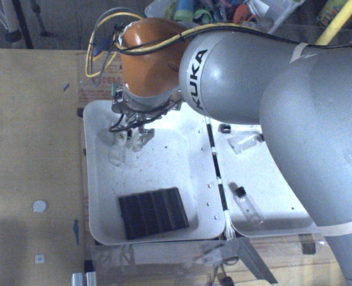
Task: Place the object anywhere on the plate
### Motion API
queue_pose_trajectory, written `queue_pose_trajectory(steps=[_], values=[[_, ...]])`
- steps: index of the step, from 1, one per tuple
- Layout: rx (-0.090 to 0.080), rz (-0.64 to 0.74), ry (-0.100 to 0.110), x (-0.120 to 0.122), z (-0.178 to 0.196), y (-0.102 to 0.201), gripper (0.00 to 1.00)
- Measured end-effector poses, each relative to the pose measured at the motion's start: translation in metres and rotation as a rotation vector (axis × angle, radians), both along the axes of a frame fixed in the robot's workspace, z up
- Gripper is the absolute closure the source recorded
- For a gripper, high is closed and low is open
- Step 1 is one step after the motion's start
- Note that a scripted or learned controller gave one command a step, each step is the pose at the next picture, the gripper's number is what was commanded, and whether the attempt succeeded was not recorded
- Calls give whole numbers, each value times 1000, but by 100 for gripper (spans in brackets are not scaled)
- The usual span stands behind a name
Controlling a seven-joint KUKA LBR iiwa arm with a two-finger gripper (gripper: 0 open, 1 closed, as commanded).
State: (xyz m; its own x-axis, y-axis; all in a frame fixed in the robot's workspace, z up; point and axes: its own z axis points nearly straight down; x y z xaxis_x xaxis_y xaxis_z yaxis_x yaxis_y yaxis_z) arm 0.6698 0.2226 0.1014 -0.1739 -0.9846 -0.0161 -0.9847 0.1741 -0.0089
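Note:
A black ridged plate (152, 212) lies flat at the near end of the left bin (98, 177). My gripper (132, 140) hangs over the far left part of that bin, well beyond the plate, under the orange wrist band. Something pale and translucent shows just below it against the white floor, too faint to identify. In the right bin (283, 213) lie a clear plastic piece (246, 142), a small black piece (240, 190) and a clear item (249, 209) just in front of it.
The grey arm covers most of the right bin and the upper right of the view. A box of colourful items (224, 2) stands behind the bins. Bare wooden bench (33, 136) lies to the left.

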Motion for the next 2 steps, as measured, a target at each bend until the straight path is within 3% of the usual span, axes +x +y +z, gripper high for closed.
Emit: queue_pose_trajectory(steps=[2], values=[[14,-9,-12,3,25,3,100]])
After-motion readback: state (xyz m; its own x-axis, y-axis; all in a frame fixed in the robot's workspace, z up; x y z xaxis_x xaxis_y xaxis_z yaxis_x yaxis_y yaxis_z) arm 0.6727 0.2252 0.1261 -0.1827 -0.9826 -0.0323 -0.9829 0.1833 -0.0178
